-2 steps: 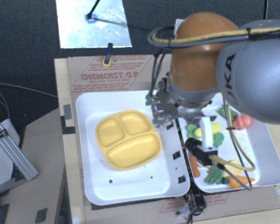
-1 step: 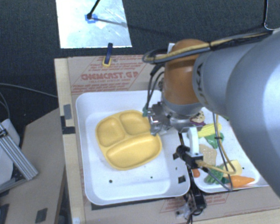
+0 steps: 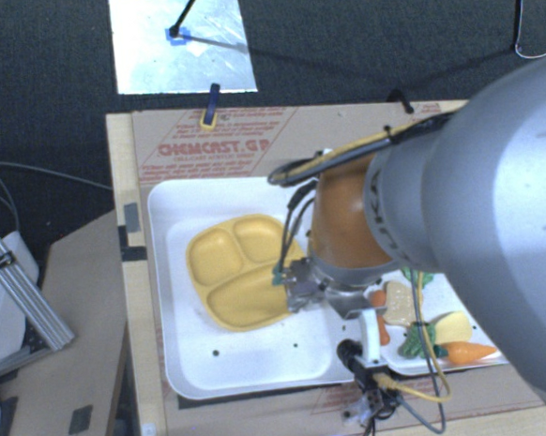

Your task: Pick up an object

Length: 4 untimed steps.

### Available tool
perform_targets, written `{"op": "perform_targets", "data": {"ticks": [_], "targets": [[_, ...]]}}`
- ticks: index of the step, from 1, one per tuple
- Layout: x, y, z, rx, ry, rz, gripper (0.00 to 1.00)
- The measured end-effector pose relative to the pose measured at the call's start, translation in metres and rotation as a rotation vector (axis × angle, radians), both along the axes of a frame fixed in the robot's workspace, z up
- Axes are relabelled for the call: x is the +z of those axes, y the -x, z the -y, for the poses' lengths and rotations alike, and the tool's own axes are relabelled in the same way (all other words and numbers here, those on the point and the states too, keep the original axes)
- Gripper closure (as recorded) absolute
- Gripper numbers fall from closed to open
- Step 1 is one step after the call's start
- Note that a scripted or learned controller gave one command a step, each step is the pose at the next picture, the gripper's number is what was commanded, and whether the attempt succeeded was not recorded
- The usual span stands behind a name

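Note:
A yellow divided plate (image 3: pixel 232 272) lies in the left white bin (image 3: pixel 186 365), in its upper middle part. The grey arm with its orange band reaches in from the right and covers the strip between the two bins. My gripper (image 3: pixel 299 290) hangs at the plate's right edge, low over the bin. The wrist hides its fingertips. In the right bin (image 3: pixel 496 357) lie several toy foods: an orange carrot (image 3: pixel 467 351), a pale yellow piece (image 3: pixel 454 326), a green piece (image 3: pixel 416 342) and a beige piece (image 3: pixel 398 303).
The bins rest on a brown cardboard sheet (image 3: pixel 215 142) with red print. A shiny foil square (image 3: pixel 182 41) lies on the dark floor behind. Cables (image 3: pixel 400 395) trail over the bench's front edge. A metal frame (image 3: pixel 14 280) stands to the left.

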<state>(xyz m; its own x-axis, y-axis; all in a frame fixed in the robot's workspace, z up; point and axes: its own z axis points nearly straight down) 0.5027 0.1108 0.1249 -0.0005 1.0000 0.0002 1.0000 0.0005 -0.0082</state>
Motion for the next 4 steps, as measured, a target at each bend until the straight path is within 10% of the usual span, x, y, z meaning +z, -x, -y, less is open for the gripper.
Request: {"op": "perform_targets", "data": {"ticks": [1, 2, 3, 4], "targets": [[-0.039, -0.070, -0.010, 0.004, -0.001, 0.005, 1.00], [0.247, -0.138, -0.007, 0.005, -0.003, 0.030, 1.00], [0.170, -0.167, 0.043, -0.004, 0.002, 0.006, 1.00], [0.051, -0.163, -0.001, 0.006, -0.001, -0.002, 1.00]]}}
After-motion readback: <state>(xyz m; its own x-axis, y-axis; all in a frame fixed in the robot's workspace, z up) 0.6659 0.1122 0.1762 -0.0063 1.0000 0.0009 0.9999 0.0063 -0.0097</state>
